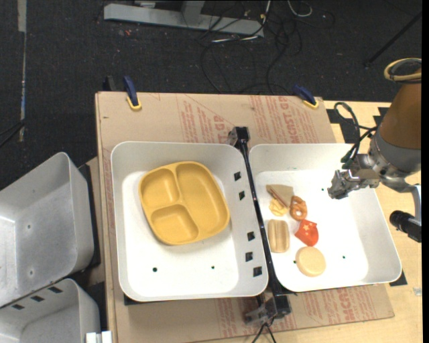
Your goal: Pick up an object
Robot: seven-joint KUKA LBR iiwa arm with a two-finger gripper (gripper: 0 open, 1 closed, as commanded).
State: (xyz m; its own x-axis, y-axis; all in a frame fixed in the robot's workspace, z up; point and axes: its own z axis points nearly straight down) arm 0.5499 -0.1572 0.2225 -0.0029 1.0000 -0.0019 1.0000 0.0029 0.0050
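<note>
Cataloguing, with the centre divider [249, 201] between the two bins as landmark:

Surface: a brown cardboard-covered bench top [181, 117] with red printing, running under and beyond both bins on either side of the divider.

Room: dark speckled floor [60, 60] beyond the bench, far side from the divider, with black cables [234, 60] and a grey metal base [181, 17] lying on it.

Clamps: two blue and yellow clips, one [132, 94] well to the left of the divider's far end, one [305, 96] to its right, both on the far edge of the board.

Spare bins: grey-white tubs [37, 221] stacked well to the left of the divider, off the bench.

Left bin [127, 268]: touching the divider's left side; holds a yellow sectioned plate [183, 201] with three compartments, lying flat and turned at an angle.

Right bin [375, 254]: touching the divider's right side; holds the task's objects, all clustered just right of the divider.

Contents, right bin: a tan wedge [281, 193]; a pale yellow piece [277, 208]; an orange pretzel-shaped piece [298, 208]; a tan bun-like piece [278, 235]; a red piece [308, 232]; a cream round disc [311, 261], nearest the camera.

Arm: grey and orange, entering from the right, well away from the divider.

Gripper [337, 189]: over the right bin's far right part, apart from the cluster; jaw state cannot be told.
</note>
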